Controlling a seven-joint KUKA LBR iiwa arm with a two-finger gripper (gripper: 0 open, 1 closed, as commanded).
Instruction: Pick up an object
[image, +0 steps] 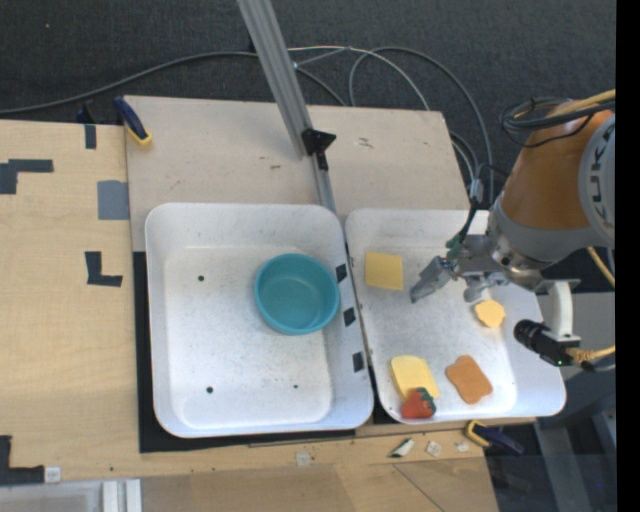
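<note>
The right bin (400, 222) holds a yellow square block (384, 270), a small yellow piece (490, 314), an orange oval piece (468, 379), a pale yellow piece (411, 373) and a red strawberry-like item (419, 404). My gripper (452, 286) hovers over the middle of that bin, between the yellow square and the small yellow piece. Its two grey fingers (430, 279) are spread apart with nothing between them. A teal bowl (296, 292) sits in the left bin (180, 225).
A slanted metal pole (290, 90) crosses the board behind the bins. Cables (420, 65) loop at the back right. A blue and yellow clamp (132, 120) sits at the board's back left corner. The arm's orange band (550, 190) hangs over the right bin's far side.
</note>
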